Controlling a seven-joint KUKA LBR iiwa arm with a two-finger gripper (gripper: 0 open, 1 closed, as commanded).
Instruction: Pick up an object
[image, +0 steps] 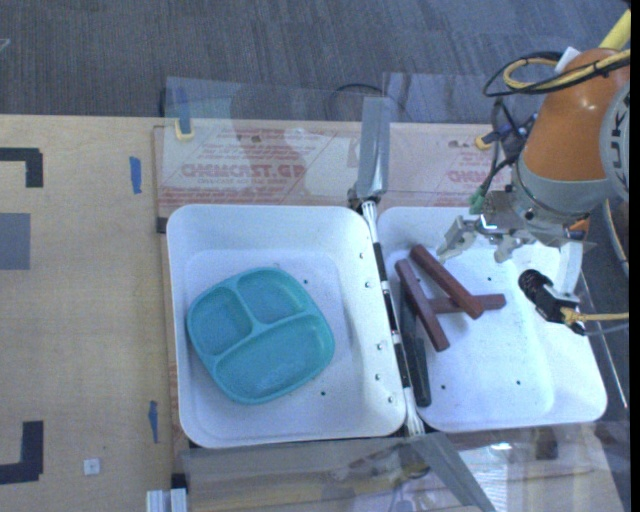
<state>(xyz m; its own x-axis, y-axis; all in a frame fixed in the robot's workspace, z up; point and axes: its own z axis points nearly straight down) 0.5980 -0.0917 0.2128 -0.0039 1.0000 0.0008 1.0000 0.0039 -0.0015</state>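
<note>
In the right bin lie two long brown bars, one slanting across the other. A shorter brown piece pokes out to their right. A dark slim stick lies along the bin's left wall. My gripper hangs over the bin's far part, just up and right of the bars' upper ends. It is open, its fingers spread, and nothing sits between them. A teal divided plate rests in the left bin.
A black fitting with a yellow cable hangs by the right bin's right wall, below the wrist. A clear plastic sheet and an upright grey post stand behind the bins. The bins' shared wall runs between plate and bars.
</note>
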